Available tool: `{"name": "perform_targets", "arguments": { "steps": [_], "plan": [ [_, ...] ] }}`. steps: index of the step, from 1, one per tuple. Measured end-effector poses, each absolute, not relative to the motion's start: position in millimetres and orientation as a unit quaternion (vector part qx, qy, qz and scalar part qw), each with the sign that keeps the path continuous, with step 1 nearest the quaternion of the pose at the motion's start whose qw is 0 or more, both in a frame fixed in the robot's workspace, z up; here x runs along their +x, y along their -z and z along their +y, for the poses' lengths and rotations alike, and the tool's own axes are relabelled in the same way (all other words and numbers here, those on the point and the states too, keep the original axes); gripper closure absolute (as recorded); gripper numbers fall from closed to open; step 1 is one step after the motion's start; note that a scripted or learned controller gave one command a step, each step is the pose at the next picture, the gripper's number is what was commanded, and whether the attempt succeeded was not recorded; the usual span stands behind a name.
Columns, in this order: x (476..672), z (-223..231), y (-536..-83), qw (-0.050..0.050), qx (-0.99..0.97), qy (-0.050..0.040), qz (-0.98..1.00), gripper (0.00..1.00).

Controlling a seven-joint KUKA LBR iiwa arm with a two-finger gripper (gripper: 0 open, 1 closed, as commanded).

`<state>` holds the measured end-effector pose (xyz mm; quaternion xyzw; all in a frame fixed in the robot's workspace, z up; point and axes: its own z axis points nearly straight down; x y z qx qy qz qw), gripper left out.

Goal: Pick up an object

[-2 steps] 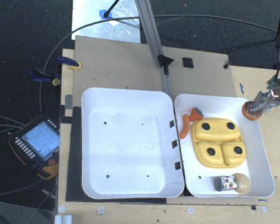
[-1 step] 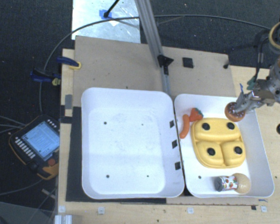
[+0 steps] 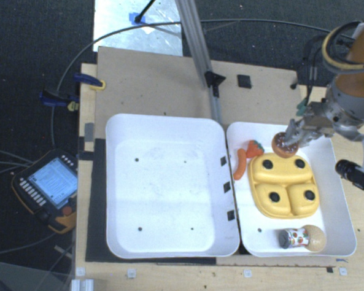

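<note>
The right bin (image 3: 344, 227) holds several objects. A brown ring-shaped piece (image 3: 285, 145) lies near its far edge, and my gripper (image 3: 293, 135) comes down from the right onto its top. Whether the piece is gripped I cannot tell. Just in front of it lies a large yellow moulded block (image 3: 284, 186) with dark round holes. An orange carrot (image 3: 240, 162) lies along the bin's left wall, with a red-orange piece (image 3: 255, 148) at its far end. Near the front edge a small printed can (image 3: 293, 238) lies beside a tan ball (image 3: 315, 237).
The left bin (image 3: 110, 168) stands next to the right one. A slanted metal pole (image 3: 197, 44) crosses the bench behind the bins. A black fitting (image 3: 355, 173) juts in at the right bin's outer rim. A teach pendant (image 3: 47, 186) lies on the floor at the left.
</note>
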<state>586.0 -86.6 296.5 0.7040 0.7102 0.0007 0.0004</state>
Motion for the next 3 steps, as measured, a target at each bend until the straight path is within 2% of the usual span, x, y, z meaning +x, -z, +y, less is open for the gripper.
{"name": "perform_targets", "arguments": {
  "steps": [2,3],
  "plan": [
    [579.3,5.6,-257.4,-0.001,0.704,-0.0005,0.71,1.0],
    [563.1,63.9,-245.7,-0.001,0.704,-0.0004,0.711,1.0]
  ]
}}
